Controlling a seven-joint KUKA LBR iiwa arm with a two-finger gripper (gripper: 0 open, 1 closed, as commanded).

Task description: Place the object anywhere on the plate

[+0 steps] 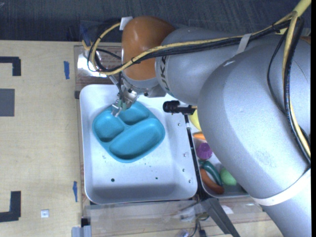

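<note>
Gripper over the blue plate in the left bin.

The blue divided plate (129, 132) lies in the left white bin (138, 181); the gripper (118, 106) hangs at its upper rim. Small toys (215, 174) lie apart in the right bin.

The blue divided plate (129, 132) takes up the upper half of the left white bin (98, 181); bare floor lies open below it and along its left side. The grey arm (237, 107) hangs over the right bin (232, 194), covering most of its small toys (215, 174) and blocking entry from the right.
</note>
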